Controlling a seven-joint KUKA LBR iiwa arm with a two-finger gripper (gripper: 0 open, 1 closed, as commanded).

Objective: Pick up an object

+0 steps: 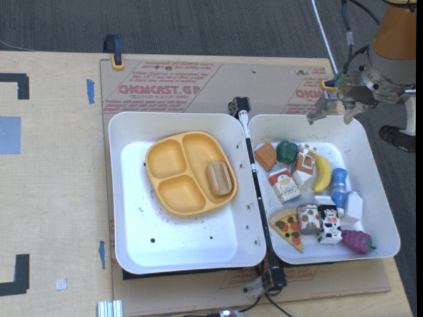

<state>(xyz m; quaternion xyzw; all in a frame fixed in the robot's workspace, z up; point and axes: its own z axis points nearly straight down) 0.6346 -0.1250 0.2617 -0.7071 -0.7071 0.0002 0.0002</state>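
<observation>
White bins sit side by side; nothing lifted yet, so the pick looks wholly undone. Landmark: the right bin (374, 152).

Left bin (125, 197), just beside the right bin on its left, holds a yellow divided plate (173, 177) with a tan bread-like piece (219, 178) in the plate section nearest the right bin.

Arm (396, 25), orange band showing, hangs over the right bin's far right corner. Gripper (336, 112) sits above the right bin's far rim, fingers spread apart pointing down, nothing between them. Well clear of the toys, not yet lowered.

Candidates, all inside the right bin, none touched:
- pizza slice (288, 228), near edge by the divider
- banana (322, 172), centre
- blue bottle (338, 185), just beside the banana
- purple grapes (357, 241), near right corner
- orange waffle-like piece (265, 156), far left part
- green toy (287, 151), beside it
- small cartons, middle; labels too small to read

Judgement: left to do is everything — choose a target, descend, close, lift. Closest items to the gripper seem the green toy and banana. Clutter is tight, so a clean grasp may be tricky.
</observation>
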